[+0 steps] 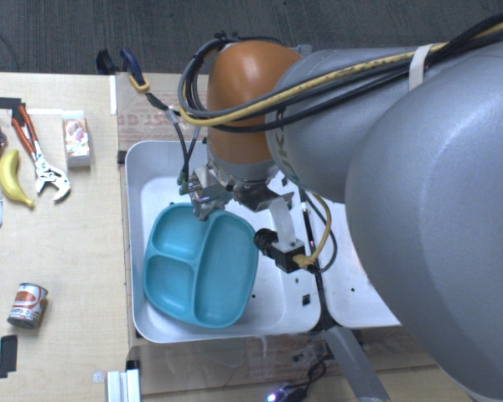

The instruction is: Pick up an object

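- Hand sits low at the blue plate's upper rim; its grip cannot be told.
- Plate lies tilted in the white bin.
- Banana rests on the counter.

The blue divided plate looked like smooth, semi-glossy plastic, lying in a white bin of smooth, matt plastic. At nine o'clock the bench showed pale, matt wood grain, and the small can at eight o'clock was probably metal, wrapped in a paper label. The arm wore smooth grey satin shells and a glossy orange band.
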Action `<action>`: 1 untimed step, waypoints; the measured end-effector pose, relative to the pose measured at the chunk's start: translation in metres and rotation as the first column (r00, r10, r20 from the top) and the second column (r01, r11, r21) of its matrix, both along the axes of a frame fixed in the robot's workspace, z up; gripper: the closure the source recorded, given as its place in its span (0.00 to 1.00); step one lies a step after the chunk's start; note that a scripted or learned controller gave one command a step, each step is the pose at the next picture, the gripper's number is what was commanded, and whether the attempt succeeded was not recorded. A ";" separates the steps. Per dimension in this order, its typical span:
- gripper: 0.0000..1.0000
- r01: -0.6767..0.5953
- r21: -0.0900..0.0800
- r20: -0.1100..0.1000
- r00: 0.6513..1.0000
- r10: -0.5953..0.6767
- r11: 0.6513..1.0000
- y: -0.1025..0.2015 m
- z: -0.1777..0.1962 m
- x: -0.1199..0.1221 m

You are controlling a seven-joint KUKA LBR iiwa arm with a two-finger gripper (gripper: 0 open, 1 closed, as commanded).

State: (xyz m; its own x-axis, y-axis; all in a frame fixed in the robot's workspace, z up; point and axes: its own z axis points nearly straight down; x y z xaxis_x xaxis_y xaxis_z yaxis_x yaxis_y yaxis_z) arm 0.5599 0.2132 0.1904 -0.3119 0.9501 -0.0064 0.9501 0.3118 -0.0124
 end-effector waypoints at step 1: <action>1.00 -0.419 0.008 0.006 0.908 0.419 0.908 -0.077 0.105 0.048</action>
